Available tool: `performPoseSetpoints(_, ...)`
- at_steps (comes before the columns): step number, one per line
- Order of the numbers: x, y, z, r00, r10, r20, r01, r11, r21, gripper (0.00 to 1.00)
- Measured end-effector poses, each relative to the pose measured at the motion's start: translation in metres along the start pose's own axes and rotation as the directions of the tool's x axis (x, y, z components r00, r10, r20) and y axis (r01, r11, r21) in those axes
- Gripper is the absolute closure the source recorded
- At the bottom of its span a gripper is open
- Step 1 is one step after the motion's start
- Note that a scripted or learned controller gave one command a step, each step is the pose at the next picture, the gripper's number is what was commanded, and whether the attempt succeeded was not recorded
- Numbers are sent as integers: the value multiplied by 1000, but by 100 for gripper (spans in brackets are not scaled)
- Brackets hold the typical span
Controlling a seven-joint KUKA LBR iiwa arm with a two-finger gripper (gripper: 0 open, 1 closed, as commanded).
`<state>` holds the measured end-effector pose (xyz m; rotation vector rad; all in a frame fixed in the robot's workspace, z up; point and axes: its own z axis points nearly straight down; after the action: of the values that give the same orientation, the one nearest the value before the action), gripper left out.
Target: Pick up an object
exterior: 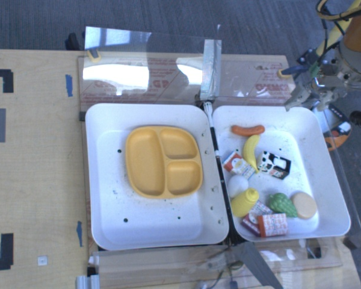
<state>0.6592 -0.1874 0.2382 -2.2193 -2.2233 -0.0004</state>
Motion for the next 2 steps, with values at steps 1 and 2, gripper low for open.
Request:
performPoseSetpoints(1, 41, 3, 72, 967, 253, -1, -253, 967, 6, 0)
performPoseSetpoints(2, 84, 7, 122, 940, 342, 0, -342, 940, 7, 0)
